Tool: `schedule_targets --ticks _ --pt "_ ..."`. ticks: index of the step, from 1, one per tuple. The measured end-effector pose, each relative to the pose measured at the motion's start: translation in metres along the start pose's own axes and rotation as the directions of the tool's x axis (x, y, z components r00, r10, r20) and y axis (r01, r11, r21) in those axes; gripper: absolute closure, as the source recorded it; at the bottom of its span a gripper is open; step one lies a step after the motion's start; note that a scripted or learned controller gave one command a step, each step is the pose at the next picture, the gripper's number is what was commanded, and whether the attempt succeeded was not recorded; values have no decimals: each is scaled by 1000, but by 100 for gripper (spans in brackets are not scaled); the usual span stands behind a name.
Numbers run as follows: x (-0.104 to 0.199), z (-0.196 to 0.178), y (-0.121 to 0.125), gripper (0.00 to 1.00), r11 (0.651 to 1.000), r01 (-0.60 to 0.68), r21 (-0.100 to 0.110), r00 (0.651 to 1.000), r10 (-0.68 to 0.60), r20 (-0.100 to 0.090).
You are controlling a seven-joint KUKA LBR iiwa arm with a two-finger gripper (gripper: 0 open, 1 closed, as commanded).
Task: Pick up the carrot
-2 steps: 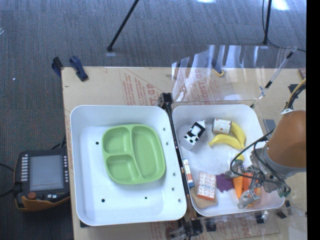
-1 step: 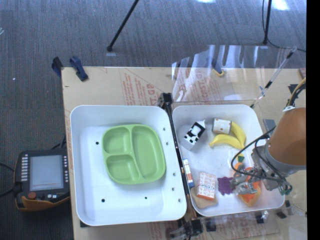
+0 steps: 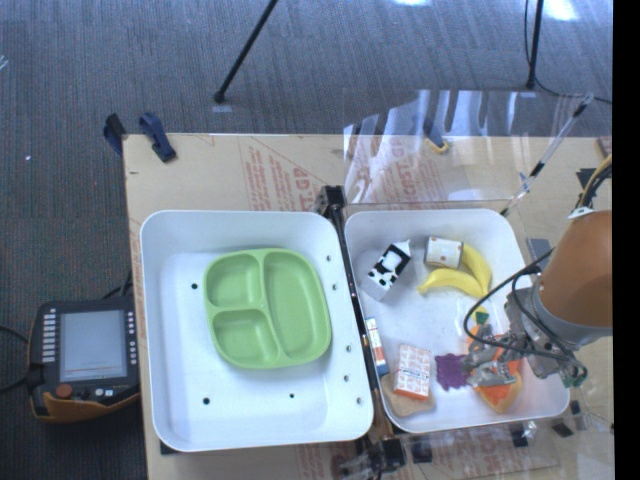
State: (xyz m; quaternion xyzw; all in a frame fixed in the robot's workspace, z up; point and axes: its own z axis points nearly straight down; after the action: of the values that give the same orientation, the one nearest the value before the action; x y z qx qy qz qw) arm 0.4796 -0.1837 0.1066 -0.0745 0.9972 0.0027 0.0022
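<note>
Carrot (image 3: 500,392) lies in the near right corner of the right bin (image 3: 505,226), an orange piece partly hidden under the gripper (image 3: 487,368). Going by size: the left bin (image 3: 170,268) carries a green tray (image 3: 267,306) with three compartments. The arm (image 3: 585,273) reaches in from the right over the right bin, and its gripper hangs just above the carrot; whether its fingers are apart or together I cannot tell. In that bin also lie a banana (image 3: 462,276), a toy cow (image 3: 387,268) near the divider, a small box (image 3: 413,370) and a purple piece (image 3: 450,371) just beside the gripper.
</note>
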Motion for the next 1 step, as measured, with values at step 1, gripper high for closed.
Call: schedule_targets --ticks 1 --pt "-13 19 37 100 983 -184 4 983 184 -4"
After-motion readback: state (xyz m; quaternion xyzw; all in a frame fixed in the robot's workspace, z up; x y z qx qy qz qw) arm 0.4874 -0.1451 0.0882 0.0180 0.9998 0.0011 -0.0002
